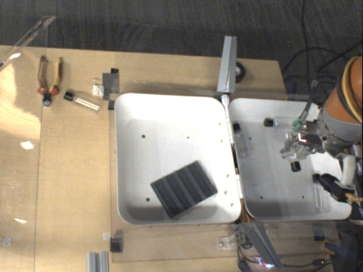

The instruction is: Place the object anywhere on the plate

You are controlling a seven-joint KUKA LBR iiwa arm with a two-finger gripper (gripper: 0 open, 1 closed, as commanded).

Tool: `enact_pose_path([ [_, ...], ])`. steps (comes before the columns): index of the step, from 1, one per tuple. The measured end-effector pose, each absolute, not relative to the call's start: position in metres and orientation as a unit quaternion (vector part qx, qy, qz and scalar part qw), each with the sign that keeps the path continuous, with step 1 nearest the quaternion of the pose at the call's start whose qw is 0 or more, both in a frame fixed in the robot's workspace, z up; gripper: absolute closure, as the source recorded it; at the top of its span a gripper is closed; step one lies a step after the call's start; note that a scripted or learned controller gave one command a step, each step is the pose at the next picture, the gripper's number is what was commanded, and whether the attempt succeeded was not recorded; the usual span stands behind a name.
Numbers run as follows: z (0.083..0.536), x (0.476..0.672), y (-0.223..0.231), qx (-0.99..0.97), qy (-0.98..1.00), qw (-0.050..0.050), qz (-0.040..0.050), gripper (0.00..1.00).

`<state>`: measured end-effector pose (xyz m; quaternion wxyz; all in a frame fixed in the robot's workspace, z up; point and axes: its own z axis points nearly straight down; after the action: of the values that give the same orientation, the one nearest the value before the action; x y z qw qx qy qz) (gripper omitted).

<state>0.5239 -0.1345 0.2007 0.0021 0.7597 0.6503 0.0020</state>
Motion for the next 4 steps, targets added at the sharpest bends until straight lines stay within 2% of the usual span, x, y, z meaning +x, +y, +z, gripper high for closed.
enact_pose_path([
  [1,0.190,0.598,-0.067,0.780,0.625,0.001,0.0009,1.00],
  [2,0.189,0.552,0.043,0.686,0.728,0.001,0.0017,1.00],
  [3,0.265,0.613,0.104,0.667,0.745,0.002,0.0020,1.00],
  [4,0.148,0.580,0.173,0.762,0.647,-0.001,-0.0007,1.00],
])
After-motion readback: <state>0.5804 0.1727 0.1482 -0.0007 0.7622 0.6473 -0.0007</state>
